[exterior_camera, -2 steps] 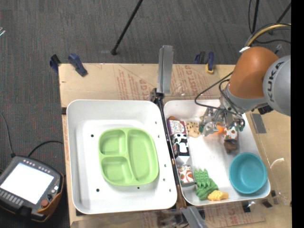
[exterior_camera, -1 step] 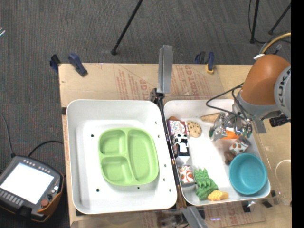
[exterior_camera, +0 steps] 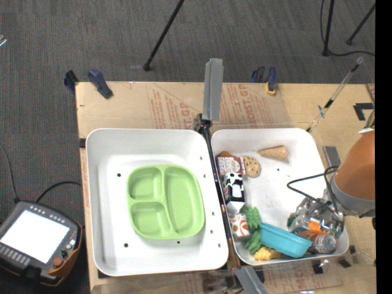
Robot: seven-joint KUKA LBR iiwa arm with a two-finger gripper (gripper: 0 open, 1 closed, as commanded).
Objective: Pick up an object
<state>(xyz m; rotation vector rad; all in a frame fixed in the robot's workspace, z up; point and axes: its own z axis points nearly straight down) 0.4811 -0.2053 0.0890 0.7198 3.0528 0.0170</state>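
Observation:
My gripper is low in the near right corner of the right bin, under the grey arm with its orange band. It hangs over a small orange and silver item lying against the bin's wall. Beside it to the left lies a blue bowl. Further left are green toy vegetables, a yellow corn piece and an orange and white can. A black and white carton, a pink packet, a cookie and a tan wedge lie toward the back.
The left bin holds a green divided plate. A grey post stands behind the two bins' junction. Clamps grip the bench's back edge. A tablet pendant lies off the bench at the left.

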